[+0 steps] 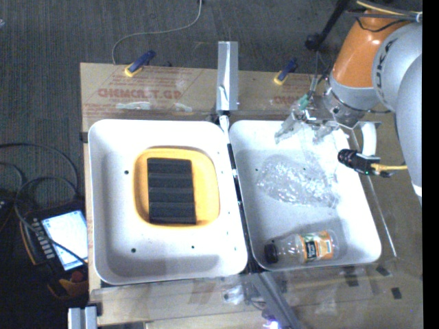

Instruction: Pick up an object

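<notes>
Gripper (pixel 304 125): I read fingers spread — nothing between them.
Wrap (pixel 296 179): just below fingertips.
Bottle (pixel 303 247): well below — near corner.

The brown cardboard-topped bench (pixel 158 91) bears two shallow white plastic bins side by side, the left bin (pixel 110 204) and right bin (pixel 360 218) touching along its middle.
</notes>
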{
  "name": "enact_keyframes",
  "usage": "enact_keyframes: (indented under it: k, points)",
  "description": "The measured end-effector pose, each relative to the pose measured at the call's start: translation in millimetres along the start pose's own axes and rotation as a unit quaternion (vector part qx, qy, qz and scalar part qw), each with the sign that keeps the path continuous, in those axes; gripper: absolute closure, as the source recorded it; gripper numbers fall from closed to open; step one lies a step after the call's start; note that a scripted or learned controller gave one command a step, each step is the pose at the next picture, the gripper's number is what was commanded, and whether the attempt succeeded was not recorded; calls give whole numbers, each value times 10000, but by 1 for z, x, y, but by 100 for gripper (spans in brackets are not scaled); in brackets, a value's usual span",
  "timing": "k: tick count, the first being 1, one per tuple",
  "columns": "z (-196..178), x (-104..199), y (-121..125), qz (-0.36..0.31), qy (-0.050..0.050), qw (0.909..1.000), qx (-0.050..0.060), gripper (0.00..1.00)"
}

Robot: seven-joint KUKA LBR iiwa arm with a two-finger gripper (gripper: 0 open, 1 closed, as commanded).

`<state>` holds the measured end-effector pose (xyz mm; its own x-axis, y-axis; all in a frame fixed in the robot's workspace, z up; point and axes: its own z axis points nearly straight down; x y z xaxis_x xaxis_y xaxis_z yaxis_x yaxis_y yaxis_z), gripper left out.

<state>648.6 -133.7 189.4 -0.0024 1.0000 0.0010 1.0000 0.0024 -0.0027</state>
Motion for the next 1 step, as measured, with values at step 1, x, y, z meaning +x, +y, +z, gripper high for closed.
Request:
enact_keyframes:
  k: [1]
  points:
    - [56, -55, -40, -848, -10, 9964, -1, 0]
